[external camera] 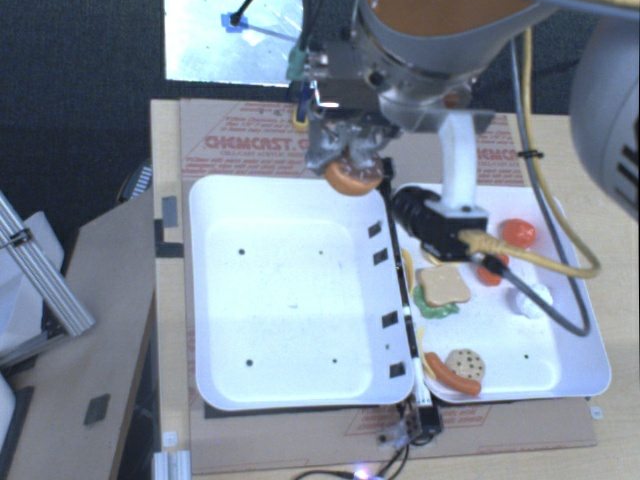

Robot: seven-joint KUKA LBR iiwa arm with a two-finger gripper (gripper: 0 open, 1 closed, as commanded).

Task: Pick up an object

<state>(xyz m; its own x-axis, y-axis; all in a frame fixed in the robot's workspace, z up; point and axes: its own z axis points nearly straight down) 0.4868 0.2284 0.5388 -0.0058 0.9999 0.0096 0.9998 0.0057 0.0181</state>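
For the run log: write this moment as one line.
tool shut on orange round item | above left bin far rim | sandwich, cookie in right bin

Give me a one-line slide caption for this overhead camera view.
Gripper holds an orange round object above the left bin's back edge; toy food in right bin.

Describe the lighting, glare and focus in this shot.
Camera view: even overhead light; the left bin looks bright white with faint shadows; glare on the shiny sheet at the top; the arm up close is blurred; the sandwich and cookie look soft but readable.
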